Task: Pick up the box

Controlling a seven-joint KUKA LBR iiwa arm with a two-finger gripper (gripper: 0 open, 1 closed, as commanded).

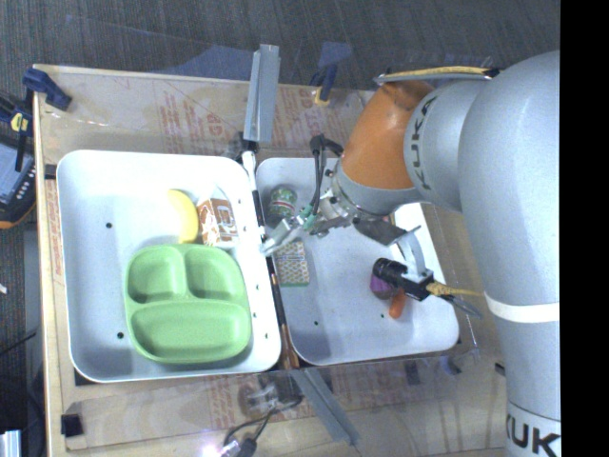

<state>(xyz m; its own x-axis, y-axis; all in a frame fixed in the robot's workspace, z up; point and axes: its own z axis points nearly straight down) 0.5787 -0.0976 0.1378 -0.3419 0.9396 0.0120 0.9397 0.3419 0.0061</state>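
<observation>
End effector (282,234) sits low by the left wall of the right bin (352,327); its opening, I can't tell. The brown box (217,220) lies in the left bin (90,284), between a yellow thing (183,215) and the bin's right wall, just above the green plate (188,303).

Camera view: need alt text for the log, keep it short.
A grey robot arm reaches in from the right, its gripper low over the left edge of the right bin, beside a flat patterned packet. The left bin holds a small brown box, a yellow rounded object and a green divided plate.
</observation>
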